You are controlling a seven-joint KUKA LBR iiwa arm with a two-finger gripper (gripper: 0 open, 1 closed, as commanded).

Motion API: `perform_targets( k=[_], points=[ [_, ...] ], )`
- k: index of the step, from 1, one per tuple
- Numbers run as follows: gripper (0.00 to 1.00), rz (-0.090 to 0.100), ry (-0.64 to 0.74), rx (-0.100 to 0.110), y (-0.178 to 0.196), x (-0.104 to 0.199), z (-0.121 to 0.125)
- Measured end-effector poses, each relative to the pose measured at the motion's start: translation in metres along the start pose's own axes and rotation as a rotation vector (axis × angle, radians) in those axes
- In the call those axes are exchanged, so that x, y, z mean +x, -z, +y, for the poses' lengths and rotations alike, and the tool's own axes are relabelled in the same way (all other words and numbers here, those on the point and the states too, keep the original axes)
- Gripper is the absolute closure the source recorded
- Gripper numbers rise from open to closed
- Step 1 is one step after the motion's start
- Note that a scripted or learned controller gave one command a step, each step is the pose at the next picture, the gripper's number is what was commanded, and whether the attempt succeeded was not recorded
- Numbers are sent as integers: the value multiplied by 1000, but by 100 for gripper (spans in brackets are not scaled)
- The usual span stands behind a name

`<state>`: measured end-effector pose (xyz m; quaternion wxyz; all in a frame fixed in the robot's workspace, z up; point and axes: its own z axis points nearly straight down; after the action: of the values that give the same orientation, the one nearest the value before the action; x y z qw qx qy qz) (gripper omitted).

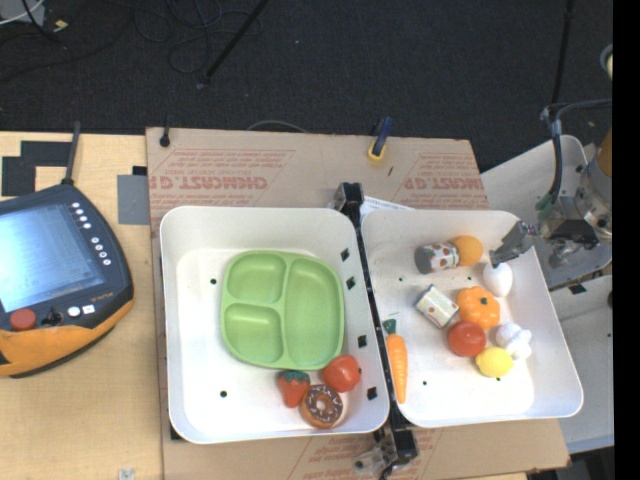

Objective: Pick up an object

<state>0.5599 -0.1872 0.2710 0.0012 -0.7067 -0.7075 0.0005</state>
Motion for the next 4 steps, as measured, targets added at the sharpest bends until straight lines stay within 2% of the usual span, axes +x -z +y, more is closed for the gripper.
perform_targets(
  k=[1,2,3,4],
  points=[
    [0,2,2,6,-61,6,-7],
    [0,2,1,5,-110,0,-6],
    [0,1,0,-4,-150,0,-8],
    [0,-5,-5,-20,-154,-2,-3]
  ],
)
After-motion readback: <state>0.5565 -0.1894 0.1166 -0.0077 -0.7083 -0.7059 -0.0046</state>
